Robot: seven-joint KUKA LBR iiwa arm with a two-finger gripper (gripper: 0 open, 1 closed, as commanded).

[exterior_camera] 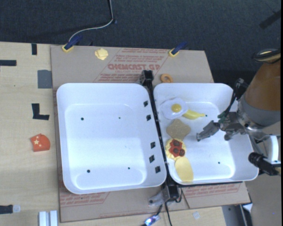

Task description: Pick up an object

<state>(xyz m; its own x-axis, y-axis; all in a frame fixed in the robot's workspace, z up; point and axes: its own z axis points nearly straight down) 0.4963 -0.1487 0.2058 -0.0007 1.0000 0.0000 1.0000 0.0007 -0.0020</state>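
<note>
- The gripper (203, 133) is hanging low over the right bin (226, 171) with its dark fingers reaching toward the toy food; I cannot tell how they are set, and nothing is showing between them.
- The left bin (104, 140) is sitting alongside, touching the right bin at the middle seam.
- The toy foods are lying in a column by the right bin's left wall: a fried egg (173, 108), a brown bread-like slice (178, 129), a flat yellow piece with red and dark toppings (175, 148), and a pale yellow oval piece (183, 168).
- A yellow banana-like piece (194, 114) is lying just right of the egg.
- All are looking like light, stiff, smooth plastic, so probably slippery; being flat, they are likely needing a pinch across their edges.
- The brown slice is lying nearest the gripper, looking matte and thicker, probably the easiest hold.
</note>
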